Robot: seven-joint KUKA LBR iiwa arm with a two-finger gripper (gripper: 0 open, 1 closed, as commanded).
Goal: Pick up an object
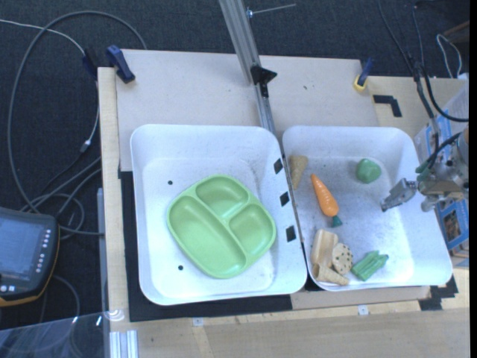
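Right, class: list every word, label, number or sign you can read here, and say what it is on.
No text reads clearly.
Blue label beside the gripper: print too blurred to read.
Handheld screen at the left edge: too dark and small to read.

**Count of things on the bench**

Two shallow white bins stand side by side: the left bin [149, 155] and the right bin [395, 144].

The left bin bears one green divided plate [220, 226], which has three compartments.

The right bin bears five toy pieces:
- one orange carrot [324, 195], at its middle
- one green ball [367, 171], up and right of the carrot
- one tan cone [298, 168], up and left of the carrot
- one tan cheese-like piece with holes [332, 256], below the carrot
- one green leafy piece [370, 265], below and right of the carrot
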